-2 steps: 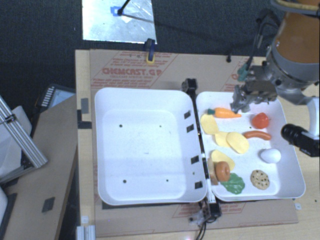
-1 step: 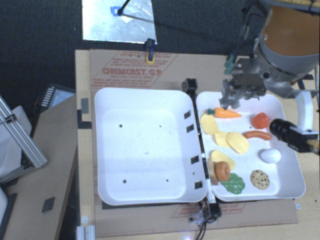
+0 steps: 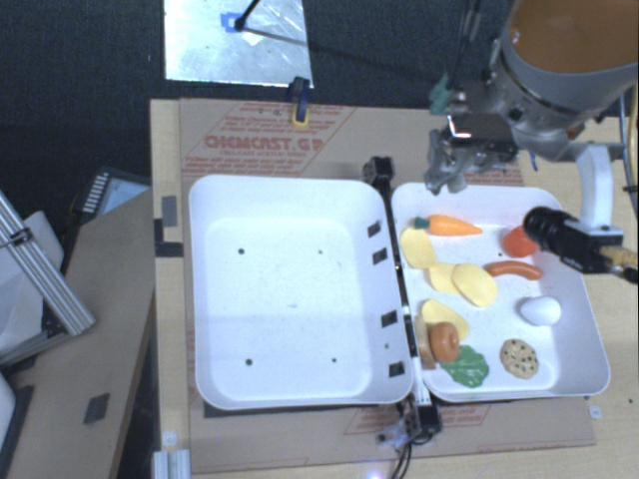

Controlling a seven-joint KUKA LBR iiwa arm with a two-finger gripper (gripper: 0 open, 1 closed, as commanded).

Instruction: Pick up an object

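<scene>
The right bin [image 3: 589, 352] holds several toy foods. An orange carrot [image 3: 454, 227] lies at the back, with a red piece [image 3: 517, 241] and a sausage [image 3: 513, 268] to its right. Pale yellow slices [image 3: 474, 283] sit in the middle. A white egg [image 3: 540, 310], a cookie [image 3: 518, 357], a green leaf [image 3: 467, 368] and a brown round piece [image 3: 444, 341] lie toward the front. My gripper [image 3: 449, 173] hangs over the bin's back left rim, just behind the carrot and above it. I see nothing in it.
The left bin [image 3: 215, 218] lies beside the right one, with black clips [image 3: 379, 257] along the shared edge. A black cylinder [image 3: 559, 236] on a white bracket juts over the right bin's back right. A metal sheet [image 3: 235, 28] lies behind the bench.
</scene>
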